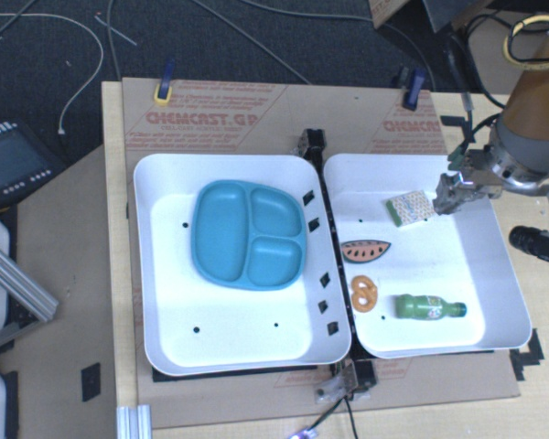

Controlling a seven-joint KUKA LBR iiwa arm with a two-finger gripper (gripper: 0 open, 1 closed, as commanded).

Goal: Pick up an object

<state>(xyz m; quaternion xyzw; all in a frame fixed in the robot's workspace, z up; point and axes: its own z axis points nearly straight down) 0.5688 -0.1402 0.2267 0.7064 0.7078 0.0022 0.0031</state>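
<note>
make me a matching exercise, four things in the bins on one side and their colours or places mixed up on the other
Things:
1. plate
2. bottle
3. pretzel
4. watermelon slice

Descriptions:
A. green, lying on its side near the front of the right bin
B. blue, with three compartments, in the left bin
C. red with a green edge, mid right bin
D. brown, just left of the bottle

Pairs: 1-B, 2-A, 3-D, 4-C
</note>
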